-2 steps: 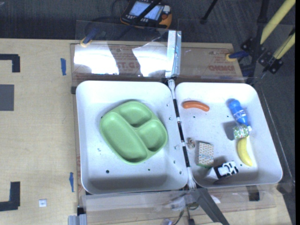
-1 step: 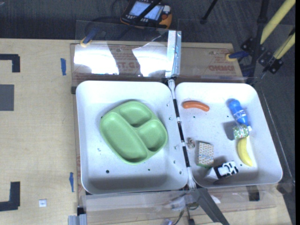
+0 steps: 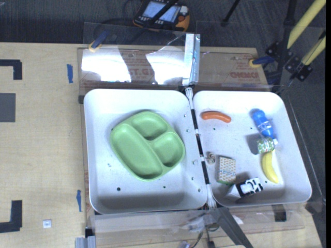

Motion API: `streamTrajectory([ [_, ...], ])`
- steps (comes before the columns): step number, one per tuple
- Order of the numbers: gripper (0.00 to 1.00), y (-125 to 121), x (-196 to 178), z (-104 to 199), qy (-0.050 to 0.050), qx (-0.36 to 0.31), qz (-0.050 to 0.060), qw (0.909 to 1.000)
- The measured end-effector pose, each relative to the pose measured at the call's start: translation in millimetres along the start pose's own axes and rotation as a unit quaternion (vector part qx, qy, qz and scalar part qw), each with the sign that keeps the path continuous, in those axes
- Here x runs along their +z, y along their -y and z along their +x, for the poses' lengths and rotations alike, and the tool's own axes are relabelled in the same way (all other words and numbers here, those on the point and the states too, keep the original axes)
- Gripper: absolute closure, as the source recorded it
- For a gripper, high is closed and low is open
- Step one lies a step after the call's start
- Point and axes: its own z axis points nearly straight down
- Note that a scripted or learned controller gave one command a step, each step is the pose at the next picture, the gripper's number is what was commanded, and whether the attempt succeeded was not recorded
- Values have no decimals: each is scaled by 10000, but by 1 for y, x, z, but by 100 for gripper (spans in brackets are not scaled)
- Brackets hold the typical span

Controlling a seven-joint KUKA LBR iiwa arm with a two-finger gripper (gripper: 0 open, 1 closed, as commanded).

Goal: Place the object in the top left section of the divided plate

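Green divided plate [image 3: 147,145], no legible writing

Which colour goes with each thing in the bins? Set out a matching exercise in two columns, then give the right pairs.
Things:
1. divided plate
2. sausage
3. bottle
4. banana

Colours:
A. yellow
B. blue
C. green
D. orange

Pairs: 1-C, 2-D, 3-B, 4-A
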Motion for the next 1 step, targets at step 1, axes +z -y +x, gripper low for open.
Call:
streamTrajectory([
  [1, 100, 1, -10, 1, -1, -17, -11, 10000],
])
